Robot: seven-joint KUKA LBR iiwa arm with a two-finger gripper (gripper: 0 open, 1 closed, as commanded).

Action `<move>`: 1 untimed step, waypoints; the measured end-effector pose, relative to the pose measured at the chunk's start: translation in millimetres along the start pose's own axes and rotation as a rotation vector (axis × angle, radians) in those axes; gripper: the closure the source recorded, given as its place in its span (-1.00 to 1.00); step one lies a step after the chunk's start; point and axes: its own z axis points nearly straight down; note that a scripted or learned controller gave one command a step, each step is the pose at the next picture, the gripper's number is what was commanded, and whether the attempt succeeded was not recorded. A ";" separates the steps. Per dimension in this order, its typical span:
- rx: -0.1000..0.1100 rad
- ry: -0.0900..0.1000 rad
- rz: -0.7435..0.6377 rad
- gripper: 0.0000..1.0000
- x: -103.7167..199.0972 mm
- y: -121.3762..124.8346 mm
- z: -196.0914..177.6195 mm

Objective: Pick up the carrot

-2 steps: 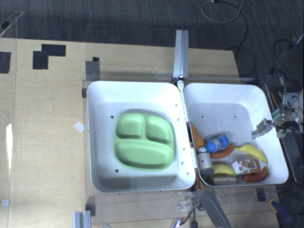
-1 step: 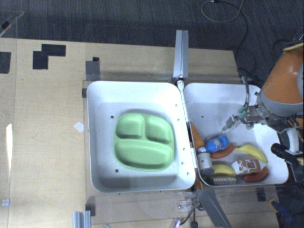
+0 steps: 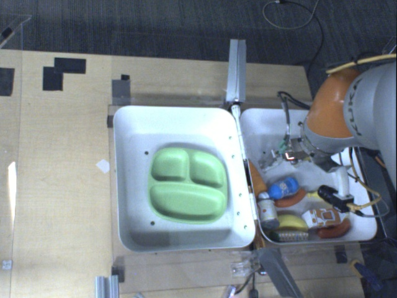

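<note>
In the camera view, two white bins sit side by side on the wooden bench. The left bin (image 3: 124, 185) holds a green divided plate (image 3: 188, 184), lying flat near its middle. The right bin (image 3: 260, 126) holds a cluster of small items toward its near end. The carrot (image 3: 255, 177), an orange shape, lies against that bin's left wall, just beside the divider between the bins; its lower end is hidden behind a small grey can (image 3: 267, 208). A blue bottle-like item (image 3: 283, 187) lies just right of the carrot, resting on a red-orange sausage-shaped piece (image 3: 291, 197). A yellow banana (image 3: 291, 221) lies at the near wall, with a brown and white item (image 3: 325, 218) to its right. The arm (image 3: 353, 110) reaches in from the right, and its gripper (image 3: 289, 153) hangs over the middle of the right bin, above and to the right of the carrot and apart from it. Whether the gripper is spread or closed I cannot tell, and nothing is seen in its grasp
</note>
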 end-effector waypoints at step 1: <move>-0.005 0.001 -0.003 1.00 1.2 3.4 -9.3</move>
